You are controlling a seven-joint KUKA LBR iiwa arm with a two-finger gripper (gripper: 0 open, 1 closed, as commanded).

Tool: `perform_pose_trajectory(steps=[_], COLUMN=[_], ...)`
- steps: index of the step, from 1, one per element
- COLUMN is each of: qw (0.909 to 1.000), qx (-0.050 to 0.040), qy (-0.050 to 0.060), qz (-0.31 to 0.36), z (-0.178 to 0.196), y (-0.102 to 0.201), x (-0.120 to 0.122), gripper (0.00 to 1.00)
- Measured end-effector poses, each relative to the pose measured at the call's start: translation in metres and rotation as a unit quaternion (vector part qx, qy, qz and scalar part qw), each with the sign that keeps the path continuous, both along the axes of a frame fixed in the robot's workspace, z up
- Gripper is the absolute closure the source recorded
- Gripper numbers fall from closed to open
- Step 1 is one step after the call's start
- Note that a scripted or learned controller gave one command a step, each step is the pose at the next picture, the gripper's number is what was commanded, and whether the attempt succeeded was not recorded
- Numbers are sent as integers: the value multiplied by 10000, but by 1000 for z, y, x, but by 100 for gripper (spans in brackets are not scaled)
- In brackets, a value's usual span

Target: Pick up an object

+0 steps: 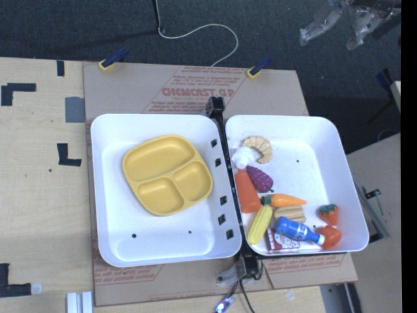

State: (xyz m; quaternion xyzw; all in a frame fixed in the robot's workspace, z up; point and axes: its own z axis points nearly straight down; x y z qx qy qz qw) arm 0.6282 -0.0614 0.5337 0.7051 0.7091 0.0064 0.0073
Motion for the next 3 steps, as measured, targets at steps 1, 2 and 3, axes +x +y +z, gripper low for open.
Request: perform_pose_trajectory(steps=[1, 2, 3], qw=[9999, 9999, 9999], qx=[-5, 6, 7], qy=[100, 116, 123], qz=[-22, -49, -49], z=[-2, -24, -64], y=[-2, -50, -90], x=[1, -66, -115], gripper=[100, 100, 100])
